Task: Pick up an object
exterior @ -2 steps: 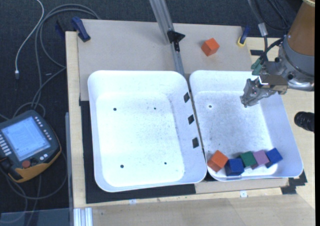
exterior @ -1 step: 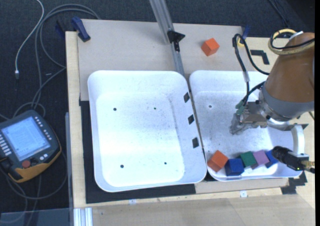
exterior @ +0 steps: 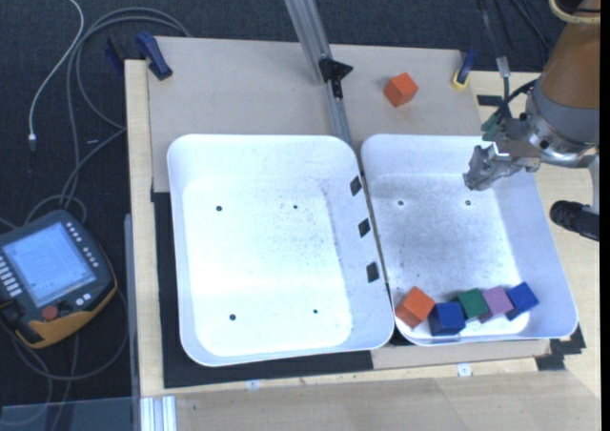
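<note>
**Blocks gathered at the near rim of the right bin, gripper held above its far half**

Blocks are seen in a short row along the near rim of the right bin [exterior: 534, 229]: an orange block [exterior: 415, 306] at the left end, then a dark blue block [exterior: 446, 318], a green block [exterior: 473, 305], a pink block [exterior: 498, 301] and a blue block [exterior: 521, 297]. They lie close together, neighbours touching or nearly so. A second orange cube [exterior: 401, 89] is seen outside both bins, on the desk [exterior: 238, 86] beyond the right bin's far edge.

No brand or writing can be read anywhere; the lit screen of the handheld pendant [exterior: 48, 272] on the floor at the left is too small to make out.

The left bin [exterior: 191, 172] is seen with only dark speckling and a few small dots on its floor. The two bins sit side by side, with a slanted metal rail [exterior: 303, 14] running down to the gap between them.

The arm [exterior: 572, 67] is brought in from the right, its wrist bent downward so that the gripper [exterior: 479, 172] is placed over the far part of the right bin, well apart from the row of blocks. Nothing is seen between the fingers; whether they are apart or together cannot be told.
</note>
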You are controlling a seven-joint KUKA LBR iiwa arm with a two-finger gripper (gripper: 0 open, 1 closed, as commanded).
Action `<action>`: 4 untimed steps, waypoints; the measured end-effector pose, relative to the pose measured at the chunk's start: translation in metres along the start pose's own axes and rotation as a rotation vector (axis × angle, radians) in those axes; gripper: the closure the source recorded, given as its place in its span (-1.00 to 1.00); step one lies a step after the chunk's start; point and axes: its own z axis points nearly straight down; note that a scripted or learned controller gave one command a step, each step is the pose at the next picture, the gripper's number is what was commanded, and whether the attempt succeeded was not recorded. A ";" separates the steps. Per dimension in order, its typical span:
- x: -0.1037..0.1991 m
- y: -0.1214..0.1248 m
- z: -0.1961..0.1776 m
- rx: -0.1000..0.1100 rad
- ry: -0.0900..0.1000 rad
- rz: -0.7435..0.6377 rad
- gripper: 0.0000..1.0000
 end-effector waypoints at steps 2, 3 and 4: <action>0.168 0.058 0.004 0.007 0.008 -0.010 1.00; 0.137 -0.003 0.060 0.023 0.005 0.005 1.00; 0.093 0.043 -0.075 -0.001 0.002 0.002 1.00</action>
